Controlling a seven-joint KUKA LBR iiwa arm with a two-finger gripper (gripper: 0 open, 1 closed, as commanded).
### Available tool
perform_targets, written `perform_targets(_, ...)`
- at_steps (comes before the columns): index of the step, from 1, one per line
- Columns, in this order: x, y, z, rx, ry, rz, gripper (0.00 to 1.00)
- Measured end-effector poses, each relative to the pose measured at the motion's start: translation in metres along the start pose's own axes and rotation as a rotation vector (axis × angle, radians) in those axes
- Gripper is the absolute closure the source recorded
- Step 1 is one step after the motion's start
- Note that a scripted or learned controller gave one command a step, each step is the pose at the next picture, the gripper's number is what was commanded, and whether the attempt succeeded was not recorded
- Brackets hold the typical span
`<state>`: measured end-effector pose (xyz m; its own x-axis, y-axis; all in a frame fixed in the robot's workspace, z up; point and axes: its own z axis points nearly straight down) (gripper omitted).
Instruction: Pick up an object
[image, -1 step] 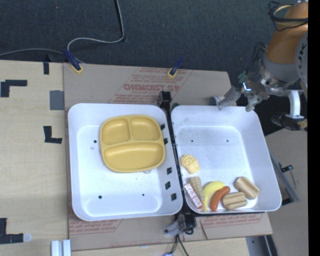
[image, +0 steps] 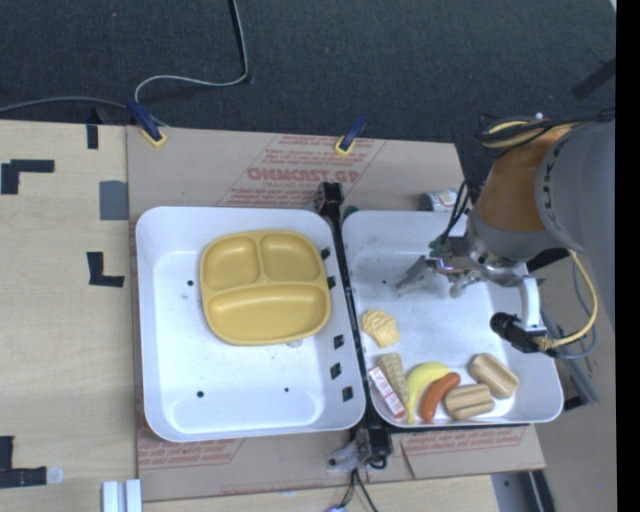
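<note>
The tool hangs over the bare upper floor of the right bin, fingers spread and grasping nothing, because the food lies heaped at the near edge: banana, sausage, bread rolls. The yellow tray fills the left bin

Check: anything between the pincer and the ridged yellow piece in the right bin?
Nothing visible. The pincer hangs over bare floor of the right bin, and the ridged yellow piece lies apart from it toward the near side, with only white bin floor between.
</note>
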<state>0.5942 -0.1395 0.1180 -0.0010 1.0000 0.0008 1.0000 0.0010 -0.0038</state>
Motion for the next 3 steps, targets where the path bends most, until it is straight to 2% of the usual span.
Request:
perform_targets(1, 0.024, -0.056, 0.029, -0.016, -0.006, 0.004, 0.0)
perform_targets(2, 0.089, -0.111, -0.065, -0.002, 0.0, -0.001, 0.0)
perform_targets(3, 0.09, -0.11, -0.075, -0.001, 0.001, -0.002, 1.0)
